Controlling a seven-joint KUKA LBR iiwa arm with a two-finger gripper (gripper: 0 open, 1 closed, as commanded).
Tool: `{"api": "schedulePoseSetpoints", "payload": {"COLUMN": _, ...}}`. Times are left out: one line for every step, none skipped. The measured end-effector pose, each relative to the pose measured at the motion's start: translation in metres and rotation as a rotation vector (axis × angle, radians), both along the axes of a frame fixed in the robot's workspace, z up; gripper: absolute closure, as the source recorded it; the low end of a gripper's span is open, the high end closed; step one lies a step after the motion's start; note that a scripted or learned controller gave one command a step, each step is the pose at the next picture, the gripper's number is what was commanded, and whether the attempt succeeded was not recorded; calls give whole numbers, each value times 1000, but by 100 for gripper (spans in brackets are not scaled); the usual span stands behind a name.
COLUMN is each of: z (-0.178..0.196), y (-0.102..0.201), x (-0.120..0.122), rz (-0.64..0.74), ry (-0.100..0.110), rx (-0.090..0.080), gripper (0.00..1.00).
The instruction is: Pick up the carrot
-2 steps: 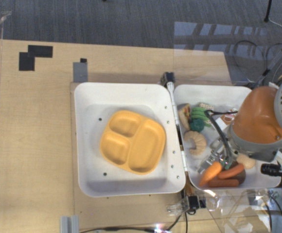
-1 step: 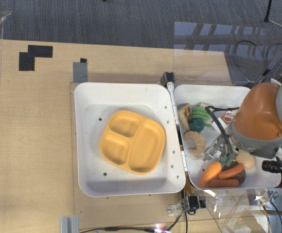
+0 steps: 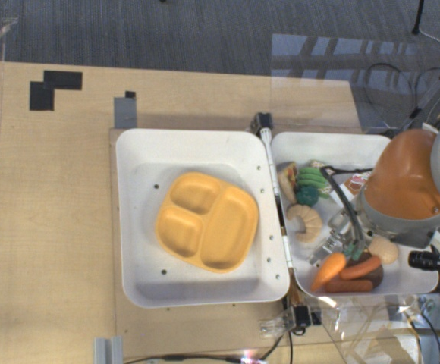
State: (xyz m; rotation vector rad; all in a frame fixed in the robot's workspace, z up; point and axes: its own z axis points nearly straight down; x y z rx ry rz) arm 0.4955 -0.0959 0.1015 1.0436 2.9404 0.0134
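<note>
The bench looks like pale matt wood. Both bins, the left bin and the right bin, are smooth white plastic, and the yellow divided plate is smooth matt plastic. The carrot looks glossy orange plastic.

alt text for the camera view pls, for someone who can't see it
The arm's tool hangs low over the right bin, just above the carrot lying among other toy foods. A yellow divided plate sits in the left bin.

A single fixed camera looked down at a slant from above the pale wooden bench, far enough to frame both shallow white plastic bins together.
</note>
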Motion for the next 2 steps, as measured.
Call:
{"api": "schedulePoseSetpoints", "payload": {"z": 12, "y": 1, "x": 4, "rz": 4, "ry": -12, "rx": -1, "gripper": 100}}
{"api": "schedulePoseSetpoints", "payload": {"z": 12, "y": 1, "x": 4, "rz": 3, "ry": -11, "rx": -1, "gripper": 0}}
